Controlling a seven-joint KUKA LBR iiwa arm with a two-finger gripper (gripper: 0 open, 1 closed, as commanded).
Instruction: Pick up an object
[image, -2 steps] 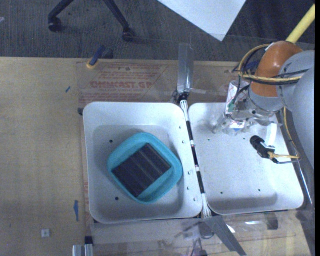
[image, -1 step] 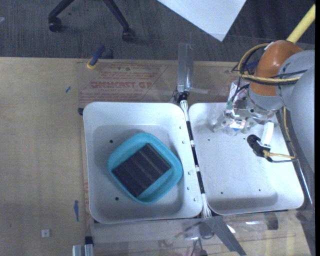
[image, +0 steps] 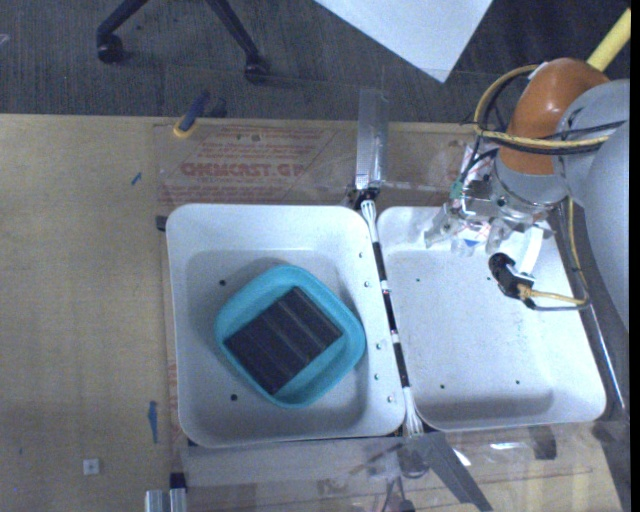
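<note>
The bench is a plain tan board, scuffed and marked here and there with small bits of blue tape, and a clear sheet with faded red lettering lies across its far part. Beyond the bench edge the floor is dark carpet, where the black legs and castors of an office chair stand, and a white sheet or panel juts in from the top. A yellow-and-blue clamp grips the far edge of the board.

Two shallow white bins sit side by side, touching along a seam dotted with small fasteners. In the left bin lies a turquoise container with rounded corners, turned at a slant, and a dark ribbed rectangular block rests inside it, filling most of its floor. The right bin shows its bare white floor with a few small dark specks.

The grey arm, with its orange band and looped yellow cables, comes in from the right and hangs over the far corner of the right bin. The gripper points down there, well apart from the turquoise container. From this slant, amid the tangle of metal and wiring, I cannot tell how it is set, and nothing shows in its grasp.
</note>
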